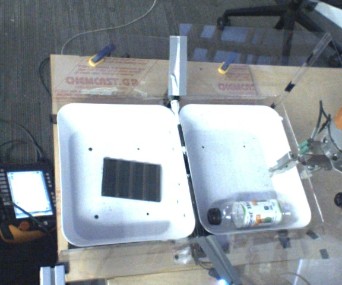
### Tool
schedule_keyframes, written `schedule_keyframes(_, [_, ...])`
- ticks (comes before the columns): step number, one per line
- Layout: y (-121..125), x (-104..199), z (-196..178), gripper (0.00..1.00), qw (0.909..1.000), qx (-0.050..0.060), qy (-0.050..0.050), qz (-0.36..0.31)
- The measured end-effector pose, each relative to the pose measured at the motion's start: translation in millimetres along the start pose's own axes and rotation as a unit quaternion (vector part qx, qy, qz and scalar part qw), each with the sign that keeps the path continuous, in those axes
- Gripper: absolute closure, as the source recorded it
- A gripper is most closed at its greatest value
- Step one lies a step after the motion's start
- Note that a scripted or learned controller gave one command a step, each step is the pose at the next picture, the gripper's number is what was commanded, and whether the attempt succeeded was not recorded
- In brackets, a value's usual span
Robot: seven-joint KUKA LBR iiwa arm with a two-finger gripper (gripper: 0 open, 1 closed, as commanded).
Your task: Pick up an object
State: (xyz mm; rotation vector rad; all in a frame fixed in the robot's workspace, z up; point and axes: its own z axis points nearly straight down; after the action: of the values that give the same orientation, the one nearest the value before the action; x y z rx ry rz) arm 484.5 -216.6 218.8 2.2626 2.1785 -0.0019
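We see the gripper (281,165) at the right edge of the right bin (236,123), low over the rim, its pale fingers stretching leftward into the bin. Whether the jaws are spread or pressed together we cannot tell; the tips blur against the white wall, and we make out nothing between them. Behind them, metal parts and cables lead off to the right, where a bit of the arm's orange band (341,116) shows at the picture's edge.

The bottle (251,213) lies on its side along the near wall of the right bin, its dark cap pointing left and its label showing green and orange marks. It sits near the gripper but apart from it, below and to the left.

In the left bin (76,135) a dark flat rectangular block (131,180) with ribbed stripes rests near the middle of the floor.

Both bins stand side by side on the table (117,79), touching along their inner rims. A handheld control pad (25,193) with a bright screen lies on the carpet to the left.
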Motion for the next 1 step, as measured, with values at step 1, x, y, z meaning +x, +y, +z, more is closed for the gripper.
schedule_keyframes(1, [-3.1,56.4,114.0,0.00,0.9996,0.001,0.001,-0.027])
